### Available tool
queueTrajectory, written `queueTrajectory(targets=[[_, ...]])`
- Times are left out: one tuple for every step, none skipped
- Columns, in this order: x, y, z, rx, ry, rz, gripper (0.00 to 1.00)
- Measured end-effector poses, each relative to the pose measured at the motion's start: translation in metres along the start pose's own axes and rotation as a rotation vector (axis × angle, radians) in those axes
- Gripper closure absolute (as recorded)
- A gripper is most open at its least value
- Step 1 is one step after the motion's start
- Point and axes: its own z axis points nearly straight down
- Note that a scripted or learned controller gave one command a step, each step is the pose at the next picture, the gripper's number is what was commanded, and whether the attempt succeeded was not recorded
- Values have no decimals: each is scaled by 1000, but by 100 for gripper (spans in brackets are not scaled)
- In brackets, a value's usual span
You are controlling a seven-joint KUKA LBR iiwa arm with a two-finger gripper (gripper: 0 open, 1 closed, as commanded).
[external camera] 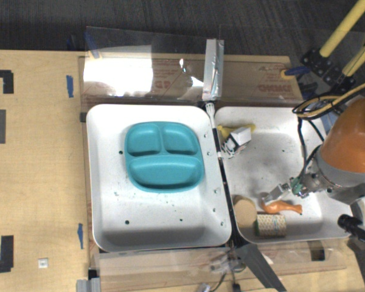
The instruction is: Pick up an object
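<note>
**In the right bin, gripper low over a small orange piece**

In the near part of the right bin (261,157) the gripper (272,195) reaches in from the right, its grey fingers low over the floor; whether they are parted or closed I cannot tell, and nothing shows between them. Just beside and nearer than the tips lies the orange object (284,207), small and elongated. It looks light and probably smooth, so it could slip; a pinch across its narrow middle seems safest. Touching its near side is a patterned roll (271,224), with a tan disc (245,210) to the left. Far left in this bin sits a yellow and white item (236,136). The left bin (109,212) holds a teal divided tray (165,156)
</note>
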Motion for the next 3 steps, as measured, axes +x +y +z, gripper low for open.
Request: queueTrajectory(targets=[[27,4,26,7,-3,-211,0],[-16,91,28,7,-2,-273,0],[-29,147,29,6,0,-991,0]])
